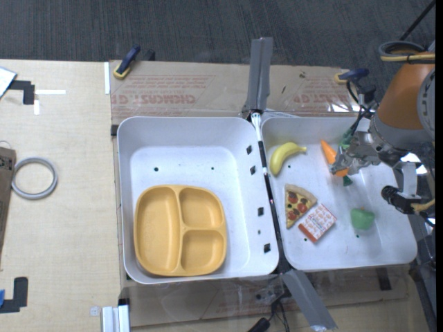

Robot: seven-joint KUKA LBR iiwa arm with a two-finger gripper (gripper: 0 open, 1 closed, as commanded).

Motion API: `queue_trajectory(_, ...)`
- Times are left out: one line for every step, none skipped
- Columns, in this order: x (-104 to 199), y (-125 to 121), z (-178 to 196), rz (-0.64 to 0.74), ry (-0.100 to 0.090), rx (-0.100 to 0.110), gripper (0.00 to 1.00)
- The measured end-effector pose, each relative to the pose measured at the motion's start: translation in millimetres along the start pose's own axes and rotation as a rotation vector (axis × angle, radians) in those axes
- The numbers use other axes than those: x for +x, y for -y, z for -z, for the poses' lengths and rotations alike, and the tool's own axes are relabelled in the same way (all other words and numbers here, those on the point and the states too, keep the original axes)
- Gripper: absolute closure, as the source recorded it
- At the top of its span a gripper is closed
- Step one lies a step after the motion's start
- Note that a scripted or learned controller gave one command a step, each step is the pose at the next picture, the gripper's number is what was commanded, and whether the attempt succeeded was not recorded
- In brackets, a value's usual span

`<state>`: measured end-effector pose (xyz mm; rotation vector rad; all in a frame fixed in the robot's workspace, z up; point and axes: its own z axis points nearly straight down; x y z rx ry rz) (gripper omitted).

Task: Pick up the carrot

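The carrot (327, 151) is a small orange stick lying in the right bin (387, 247), near its back, just right of the banana. My gripper (346, 163) hangs over the carrot's right end, reaching in from the right. It touches or sits right beside the carrot there. Part of that end is hidden under the gripper, and a bit of orange shows below it.
A yellow banana (284, 155) lies left of the carrot. A pizza slice (298, 203), a red and white packet (318, 223) and a green object (362, 218) lie nearer the front. The left bin (131, 151) holds a yellow divided plate (181, 229).
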<state>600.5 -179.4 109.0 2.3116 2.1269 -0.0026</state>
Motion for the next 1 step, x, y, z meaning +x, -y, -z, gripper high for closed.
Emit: queue_trajectory(39.1,21.5,75.3,-0.154,0.0,0.001,1.0)
